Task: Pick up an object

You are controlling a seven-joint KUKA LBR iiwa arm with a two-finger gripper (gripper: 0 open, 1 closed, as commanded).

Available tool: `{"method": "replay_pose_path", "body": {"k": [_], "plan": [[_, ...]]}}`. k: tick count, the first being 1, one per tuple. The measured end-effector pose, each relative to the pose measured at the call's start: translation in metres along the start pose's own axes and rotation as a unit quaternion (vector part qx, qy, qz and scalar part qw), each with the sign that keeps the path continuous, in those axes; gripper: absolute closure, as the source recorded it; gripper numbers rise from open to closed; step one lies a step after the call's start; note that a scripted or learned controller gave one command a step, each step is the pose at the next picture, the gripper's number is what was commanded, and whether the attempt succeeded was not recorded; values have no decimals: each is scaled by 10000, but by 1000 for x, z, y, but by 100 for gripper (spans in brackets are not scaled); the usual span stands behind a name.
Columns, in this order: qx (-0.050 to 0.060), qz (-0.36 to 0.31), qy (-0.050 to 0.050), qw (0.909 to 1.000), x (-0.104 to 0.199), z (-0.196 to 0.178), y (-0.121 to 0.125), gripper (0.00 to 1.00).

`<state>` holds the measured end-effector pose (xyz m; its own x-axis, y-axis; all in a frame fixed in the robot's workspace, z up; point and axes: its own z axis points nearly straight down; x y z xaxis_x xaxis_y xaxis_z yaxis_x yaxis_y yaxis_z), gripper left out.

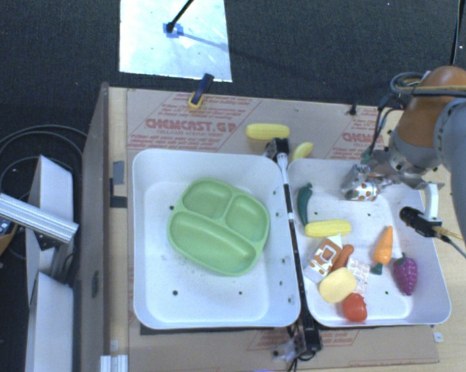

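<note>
Reaching in from the right, the hand hangs low over the right bin, grip unclear.

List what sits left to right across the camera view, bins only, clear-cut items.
green divided plate → green pepper → yellow corn → orange carrot → purple grapes. The gripper hovers over the right bin's far end.
</note>
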<state>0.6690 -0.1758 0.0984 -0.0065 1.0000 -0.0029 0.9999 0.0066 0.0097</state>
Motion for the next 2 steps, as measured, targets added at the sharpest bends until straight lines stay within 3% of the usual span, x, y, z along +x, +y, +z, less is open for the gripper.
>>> {"method": "replay_pose_path", "body": {"k": [1,2], "plan": [[32,-15,22,10000,63,-20,1,100],[16,-28,31,10000,144,-91,-23,100]]}}
